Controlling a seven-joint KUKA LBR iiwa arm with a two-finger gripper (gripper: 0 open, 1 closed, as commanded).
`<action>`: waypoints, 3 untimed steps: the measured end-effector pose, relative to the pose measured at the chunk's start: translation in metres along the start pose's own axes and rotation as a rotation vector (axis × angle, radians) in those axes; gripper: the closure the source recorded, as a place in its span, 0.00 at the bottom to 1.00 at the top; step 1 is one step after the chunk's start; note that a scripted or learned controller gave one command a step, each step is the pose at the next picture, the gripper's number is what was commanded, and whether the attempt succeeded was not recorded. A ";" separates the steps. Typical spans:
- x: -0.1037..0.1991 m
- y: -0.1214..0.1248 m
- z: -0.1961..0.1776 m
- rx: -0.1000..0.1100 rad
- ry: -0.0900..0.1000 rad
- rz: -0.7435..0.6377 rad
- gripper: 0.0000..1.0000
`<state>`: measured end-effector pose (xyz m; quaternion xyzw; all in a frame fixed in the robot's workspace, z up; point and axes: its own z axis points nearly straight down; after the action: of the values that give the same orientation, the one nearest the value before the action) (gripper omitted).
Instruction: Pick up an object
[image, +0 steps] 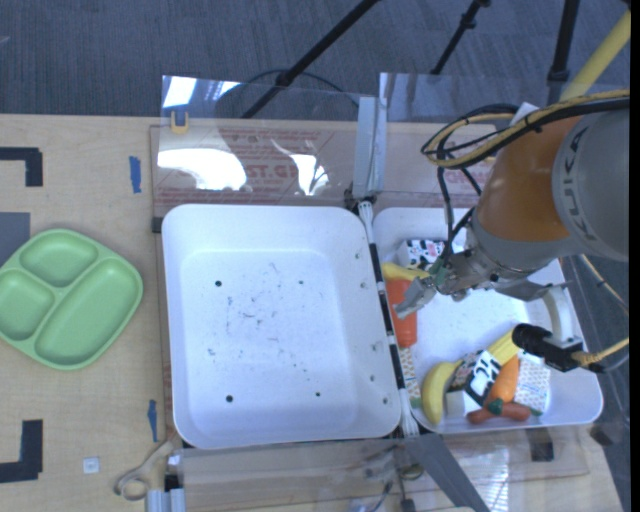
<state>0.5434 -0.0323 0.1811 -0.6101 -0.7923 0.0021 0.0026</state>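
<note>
The two shallow white plastic bins, the left one and the right one, look smooth and slightly glossy, the left scuffed with faint dark marks. The pale wooden bench top is matt. The green three-compartment plastic plate has a soft sheen. Clear glossy plastic sheeting behind the bins throws glare. The grey arm with orange band looks smooth and satin
</note>
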 end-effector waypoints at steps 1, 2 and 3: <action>-0.071 -0.058 0.068 0.000 0.002 0.052 0.00; -0.086 -0.069 0.096 -0.010 0.000 -0.197 0.00; -0.033 -0.075 0.000 -0.003 0.000 -0.381 0.00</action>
<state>0.4795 -0.0833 0.1814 -0.4490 -0.8935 0.0004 0.0022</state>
